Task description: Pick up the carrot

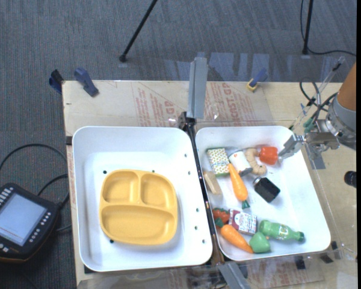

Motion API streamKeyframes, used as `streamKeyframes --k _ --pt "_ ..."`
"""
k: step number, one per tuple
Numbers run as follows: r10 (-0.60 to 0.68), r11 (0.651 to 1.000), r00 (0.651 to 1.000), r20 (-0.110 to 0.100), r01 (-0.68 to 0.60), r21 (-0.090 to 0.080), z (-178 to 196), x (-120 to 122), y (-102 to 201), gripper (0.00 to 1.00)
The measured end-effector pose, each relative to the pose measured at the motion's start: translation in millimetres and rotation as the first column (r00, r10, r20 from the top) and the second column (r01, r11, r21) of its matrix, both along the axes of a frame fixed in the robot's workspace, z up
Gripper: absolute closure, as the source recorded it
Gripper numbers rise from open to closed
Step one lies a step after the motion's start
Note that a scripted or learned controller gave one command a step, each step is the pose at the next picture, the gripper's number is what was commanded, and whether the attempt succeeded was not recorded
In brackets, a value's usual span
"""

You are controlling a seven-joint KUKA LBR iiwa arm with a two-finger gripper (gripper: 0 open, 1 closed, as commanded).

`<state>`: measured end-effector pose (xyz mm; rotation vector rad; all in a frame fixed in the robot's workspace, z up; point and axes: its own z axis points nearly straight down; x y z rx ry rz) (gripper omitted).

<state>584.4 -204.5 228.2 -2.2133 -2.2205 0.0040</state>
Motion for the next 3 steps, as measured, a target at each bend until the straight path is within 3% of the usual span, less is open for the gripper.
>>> streamKeyframes --k 1,2,3 --pt "0.002 1.0 1.0 -0.005 -0.002 0.003 7 0 1 1.0" --pt "0.002 1.0 1.0 -0.005 -0.002 0.002 7 0 1 0.0" --pt "0.03 1.0 0.999 -0.012 -0.03 0.004 -115 14 45 0.0"
